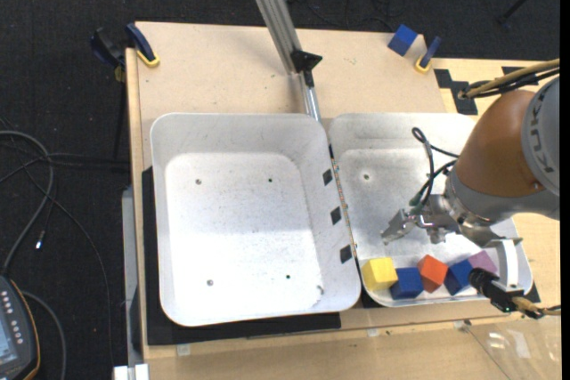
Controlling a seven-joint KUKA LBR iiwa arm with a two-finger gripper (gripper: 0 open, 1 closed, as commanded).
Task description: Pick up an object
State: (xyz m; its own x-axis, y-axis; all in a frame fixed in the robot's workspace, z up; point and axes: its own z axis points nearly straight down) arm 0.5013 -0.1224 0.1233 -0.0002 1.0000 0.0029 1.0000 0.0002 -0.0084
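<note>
We see the end effector (417, 222) in the right bin (374, 138); we cannot tell its state. Blocks (419, 273) lie just below it, toward frame bottom.

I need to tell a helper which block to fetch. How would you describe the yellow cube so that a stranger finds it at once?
Look at the right-hand shallow white bin, under the grey arm. Along its near edge lies a row of small blocks. The yellow cube is at the row's left end, beside a blue block, and is the only yellow one.
</note>
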